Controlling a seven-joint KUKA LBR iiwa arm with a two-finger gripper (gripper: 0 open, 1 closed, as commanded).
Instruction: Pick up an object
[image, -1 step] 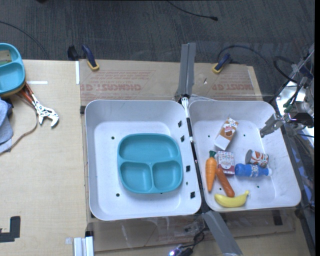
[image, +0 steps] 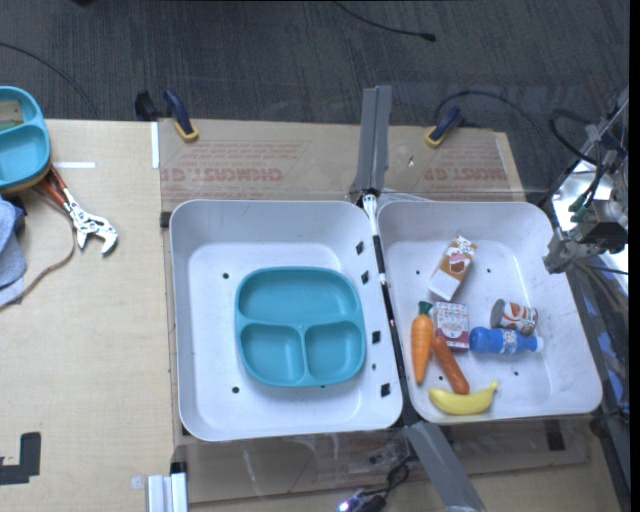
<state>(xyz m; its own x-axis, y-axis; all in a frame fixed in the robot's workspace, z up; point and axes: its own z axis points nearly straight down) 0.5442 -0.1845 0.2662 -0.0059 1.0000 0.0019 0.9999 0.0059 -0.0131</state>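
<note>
Toys crowd the right bin (image: 560, 390): carrot (image: 422, 345), banana (image: 464, 400), blue bottle (image: 504, 342), small cartons. The gripper (image: 570, 250) sits at the bin's three o'clock rim, well apart; its state cannot be told. Tight packing risks a glancing, failed grasp.

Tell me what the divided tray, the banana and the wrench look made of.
Divided tray: likely molded plastic, uniform teal with soft sheen and rounded compartment walls. Banana: probably toy plastic, evenly yellow and smooth. Wrench: metal, silvery and reflective on the wooden bench.
</note>
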